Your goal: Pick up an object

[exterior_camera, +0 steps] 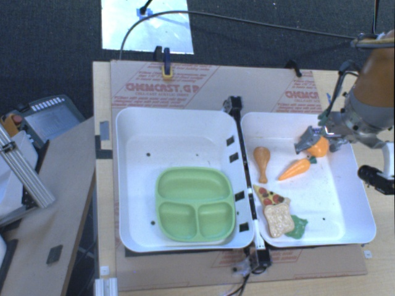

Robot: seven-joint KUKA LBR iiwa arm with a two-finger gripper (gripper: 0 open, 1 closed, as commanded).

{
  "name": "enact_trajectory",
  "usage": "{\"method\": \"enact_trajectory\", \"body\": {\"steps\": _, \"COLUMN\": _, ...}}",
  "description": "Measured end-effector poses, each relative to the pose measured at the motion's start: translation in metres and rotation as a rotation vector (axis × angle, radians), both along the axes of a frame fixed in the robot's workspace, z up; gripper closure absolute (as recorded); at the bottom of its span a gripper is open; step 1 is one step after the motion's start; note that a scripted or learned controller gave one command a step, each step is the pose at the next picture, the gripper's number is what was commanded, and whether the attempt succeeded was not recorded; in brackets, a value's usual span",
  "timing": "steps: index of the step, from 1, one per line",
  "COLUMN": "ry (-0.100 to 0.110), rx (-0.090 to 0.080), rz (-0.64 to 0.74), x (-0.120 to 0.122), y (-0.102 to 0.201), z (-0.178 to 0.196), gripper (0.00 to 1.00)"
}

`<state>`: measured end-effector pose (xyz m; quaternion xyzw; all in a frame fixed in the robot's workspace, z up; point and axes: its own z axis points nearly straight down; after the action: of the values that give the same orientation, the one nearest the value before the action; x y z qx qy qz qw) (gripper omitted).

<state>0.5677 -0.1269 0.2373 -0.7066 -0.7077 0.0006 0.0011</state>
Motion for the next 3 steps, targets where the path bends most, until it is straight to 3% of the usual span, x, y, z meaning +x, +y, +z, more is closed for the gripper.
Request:
{"method": "enact_trajectory", "body": {"steps": 2, "ry": 0.002, "rx": 0.000, "rz": -0.001, "x": -0.006, "y": 0.005, "z": -0.124, "gripper": 0.00}}
{"method": "enact_trajectory", "body": {"steps": 3, "ry": -0.006, "rx": -0.002, "rz": 0.000, "x": -0.004, "y": 0.004, "z": -0.110, "gripper": 1.00}}
